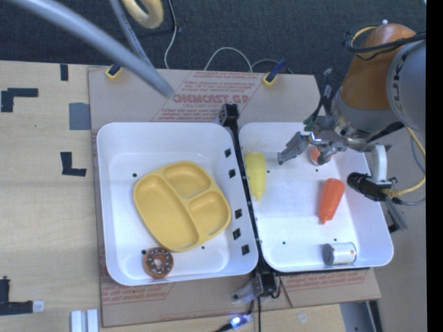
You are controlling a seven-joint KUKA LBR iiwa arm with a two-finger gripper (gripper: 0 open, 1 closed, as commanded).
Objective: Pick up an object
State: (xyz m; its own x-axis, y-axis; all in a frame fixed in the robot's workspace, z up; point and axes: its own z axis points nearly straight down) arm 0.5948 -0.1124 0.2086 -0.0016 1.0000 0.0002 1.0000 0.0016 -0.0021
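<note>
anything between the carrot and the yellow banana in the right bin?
No. In the camera view, bare white bin floor separates the carrot from the banana.

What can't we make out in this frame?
- Gripper, camera view: too small and cluttered to tell open from shut.
- Reddish thing by the gripper: mostly covered by it, identity unclear.
- Grey cylinder: too small to identify.
- Banana: sits against the bin divider; contact unclear.
</note>
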